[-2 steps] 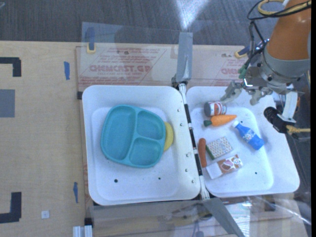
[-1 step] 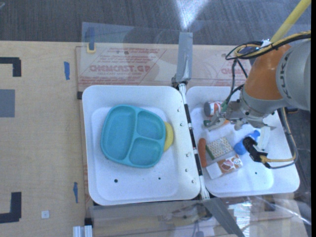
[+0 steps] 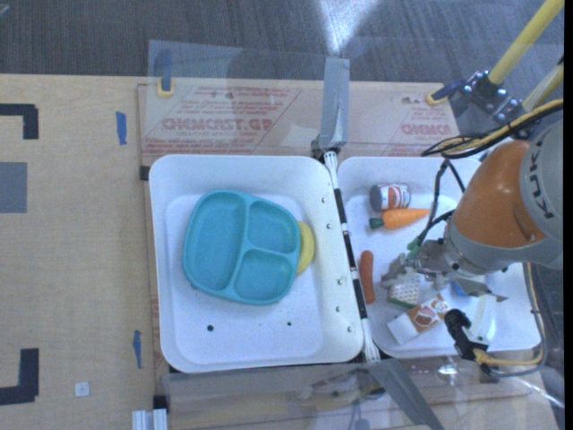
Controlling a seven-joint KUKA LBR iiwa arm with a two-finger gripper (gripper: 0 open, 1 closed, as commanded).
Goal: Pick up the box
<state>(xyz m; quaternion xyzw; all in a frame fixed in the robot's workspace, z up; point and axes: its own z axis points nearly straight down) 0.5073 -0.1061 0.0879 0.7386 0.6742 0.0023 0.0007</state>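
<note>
In the camera view, the desk (image 3: 72, 267) carries two shallow white bins side by side. The left bin (image 3: 179, 330), at the centre of the frame, holds a turquoise divided plate (image 3: 240, 247) with a yellow item (image 3: 307, 246) peeking out from under its right edge.

The right bin (image 3: 519, 321), at the right of the frame, holds a small can (image 3: 389, 195) near its upper left, a toy carrot (image 3: 401, 218) just below the can, and a red sausage-shaped item (image 3: 366, 276) along its left wall. The box (image 3: 417, 316), small and white with orange-red print, lies tilted toward the lower middle of this bin, with a paler speckled item (image 3: 405, 289) just above it.

The arm (image 3: 501, 213), with its orange band, reaches in from the right over the right bin. The claw (image 3: 419, 267) sits just above the box, among the clutter; how far it is open, and whether it has hold of anything, cannot be told.
</note>
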